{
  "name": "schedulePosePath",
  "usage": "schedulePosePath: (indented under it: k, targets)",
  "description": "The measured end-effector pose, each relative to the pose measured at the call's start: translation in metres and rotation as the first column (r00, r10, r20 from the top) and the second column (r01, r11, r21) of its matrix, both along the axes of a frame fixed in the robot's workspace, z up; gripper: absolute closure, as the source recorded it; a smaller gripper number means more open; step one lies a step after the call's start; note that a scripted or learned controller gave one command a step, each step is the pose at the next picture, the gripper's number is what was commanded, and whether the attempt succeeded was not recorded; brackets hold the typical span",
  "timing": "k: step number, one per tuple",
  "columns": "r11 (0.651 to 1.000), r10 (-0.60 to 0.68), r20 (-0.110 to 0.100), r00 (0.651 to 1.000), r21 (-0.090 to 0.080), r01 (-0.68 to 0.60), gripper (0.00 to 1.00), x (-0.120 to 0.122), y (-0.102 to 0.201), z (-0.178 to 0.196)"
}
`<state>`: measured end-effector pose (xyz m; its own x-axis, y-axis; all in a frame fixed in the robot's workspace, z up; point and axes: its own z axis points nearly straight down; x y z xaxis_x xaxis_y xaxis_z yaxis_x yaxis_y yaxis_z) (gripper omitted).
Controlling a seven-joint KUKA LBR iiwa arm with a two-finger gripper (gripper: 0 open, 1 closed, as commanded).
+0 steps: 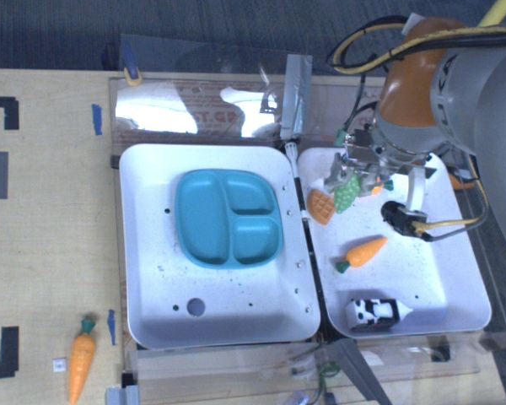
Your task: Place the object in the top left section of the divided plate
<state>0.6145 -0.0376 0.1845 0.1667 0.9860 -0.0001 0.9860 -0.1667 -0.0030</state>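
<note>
I see a smooth, faintly glossy blue plastic divided plate [228,218] in the speckled white plastic left bin [143,251]. Left of that bin, the pale wooden bench [42,251] looks matt, its orange toy carrot [81,359] plasticky.

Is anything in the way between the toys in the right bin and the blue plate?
Only the bin walls where the two bins meet, between the toys and the blue plate. The tool sits over the orange and green toy in the right bin. Nothing lies on the plate's sections.
</note>
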Motion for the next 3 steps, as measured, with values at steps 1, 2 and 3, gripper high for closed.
schedulePosePath:
  k: [1,2,3]
  targets:
    - [0.938,0.346,0.006,0.938,-0.001,-0.346,1.00,0.052,0.069,0.000]
    - [0.918,0.396,0.006,0.918,0.000,-0.396,1.00,0.052,0.132,0.000]
    - [0.919,0.394,0.006,0.919,-0.002,-0.394,0.00,0.052,0.130,0.001]
